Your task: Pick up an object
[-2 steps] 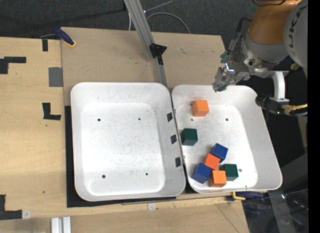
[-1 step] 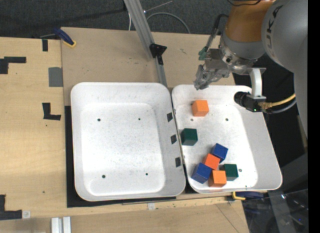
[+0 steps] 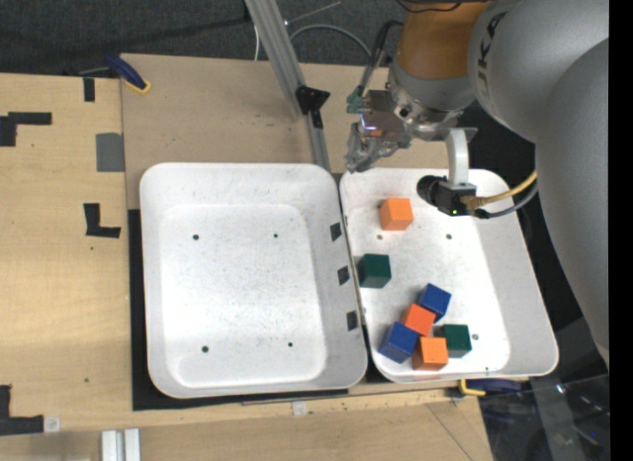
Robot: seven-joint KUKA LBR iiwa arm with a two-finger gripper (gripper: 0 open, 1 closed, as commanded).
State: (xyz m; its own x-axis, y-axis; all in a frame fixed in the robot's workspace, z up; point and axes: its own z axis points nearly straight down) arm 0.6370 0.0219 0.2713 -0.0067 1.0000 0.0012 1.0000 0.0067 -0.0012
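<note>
- Since the arm point(image 3: 514, 44) reaches in from the right and takes up the upper right of the view, its grey links and orange band hang over the far rim of the right-hand bin, which looks like a standby or approach pose, not a grasp.
- The left bin point(image 3: 247, 177) has nothing in it, so I judge it to be the place where picked things would go, not where they come from.
- The right bin point(image 3: 514, 251) holds all the blocks, which makes it the source for this pick.
- The gripper point(image 3: 368, 147) hangs over the far left corner of the right bin, close to the seam between the two bins; nothing shows between its fingers, and whether they are spread or closed I cannot tell from this angle.
- A lone orange cube point(image 3: 396, 213) lies nearest the gripper, apart from everything else, so it is probably the easiest target.
- A dark green cube point(image 3: 374, 270) sits by itself nearer the camera, close to the bin's left wall, which may crowd one finger.
- Towards the near end, a cluster of blue cube point(image 3: 433, 300), second blue cube point(image 3: 399, 340), small orange cubes point(image 3: 430, 351) and another green cube point(image 3: 456, 338) lies packed and touching, a harder place to close on one piece cleanly.
</note>
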